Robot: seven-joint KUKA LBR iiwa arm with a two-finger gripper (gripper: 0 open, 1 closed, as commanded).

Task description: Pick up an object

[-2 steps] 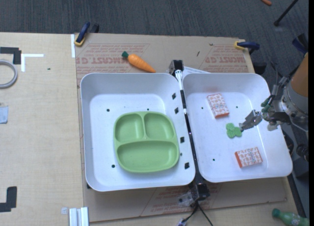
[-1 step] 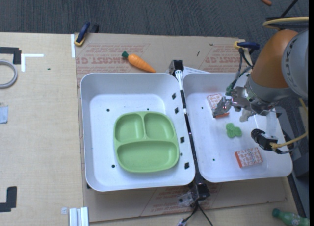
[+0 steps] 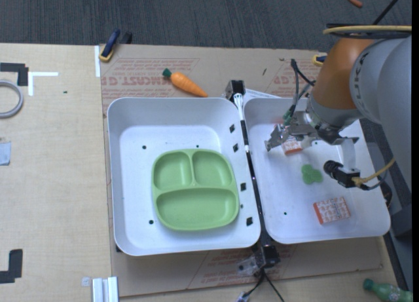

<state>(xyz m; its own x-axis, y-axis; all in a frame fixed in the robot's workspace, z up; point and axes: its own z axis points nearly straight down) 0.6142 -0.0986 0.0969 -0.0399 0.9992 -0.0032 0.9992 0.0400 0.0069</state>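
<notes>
We are hovering our tool [image 3: 286, 141] low in the right bin [image 3: 281, 219] over a small red-and-white object [image 3: 292, 147] — grip state unclear, cannot tell — nothing lifted yet.

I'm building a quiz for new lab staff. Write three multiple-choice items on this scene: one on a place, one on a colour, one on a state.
1. Where does the divided plate lie?
A. left bin
B. right bin
C. on the cardboard

2. What colour is that plate?
A. orange
B. green
C. blue

3. How does the carrot lie?
A. inside the right bin
B. on the plate
C. on the cardboard outside both bins

Key: 1 A, it rests in the left bin. 2 B, it is pale green. 3 C, it lies beyond the bins' far rims.
</notes>
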